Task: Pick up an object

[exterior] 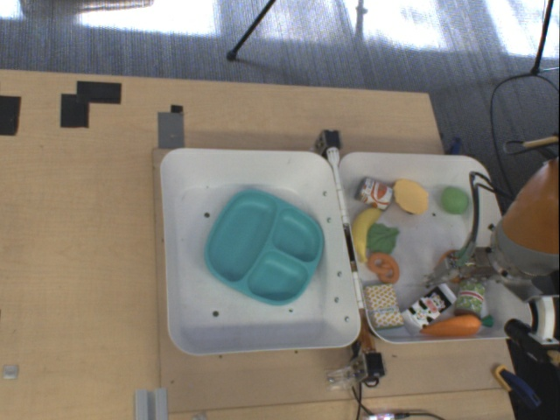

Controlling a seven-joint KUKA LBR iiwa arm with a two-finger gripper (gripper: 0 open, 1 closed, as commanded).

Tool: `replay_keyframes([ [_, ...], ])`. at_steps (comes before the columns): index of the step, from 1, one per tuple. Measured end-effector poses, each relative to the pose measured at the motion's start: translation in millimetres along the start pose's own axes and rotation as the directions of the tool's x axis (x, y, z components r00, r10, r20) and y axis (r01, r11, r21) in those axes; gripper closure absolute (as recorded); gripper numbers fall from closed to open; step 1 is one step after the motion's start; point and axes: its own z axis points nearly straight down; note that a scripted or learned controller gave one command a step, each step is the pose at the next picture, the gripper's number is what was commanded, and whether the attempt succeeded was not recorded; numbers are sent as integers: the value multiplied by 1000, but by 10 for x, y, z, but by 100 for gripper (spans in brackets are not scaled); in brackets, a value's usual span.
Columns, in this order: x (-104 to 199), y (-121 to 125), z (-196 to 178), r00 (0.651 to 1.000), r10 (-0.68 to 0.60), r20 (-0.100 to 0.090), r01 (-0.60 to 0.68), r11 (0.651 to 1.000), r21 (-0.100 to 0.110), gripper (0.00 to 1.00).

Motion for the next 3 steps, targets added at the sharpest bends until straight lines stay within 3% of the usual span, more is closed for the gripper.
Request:
replay_keyframes([
  [1, -125, 322, 7, 1000, -4, -7, 4, 1000, 5, 0],
  [2, -135, 341, -101, 1000, -5, -2, 5, 1000, -2, 100],
  [3, 645, 361, -758, 1000, -5, -3, 5, 1000, 3, 100],
])
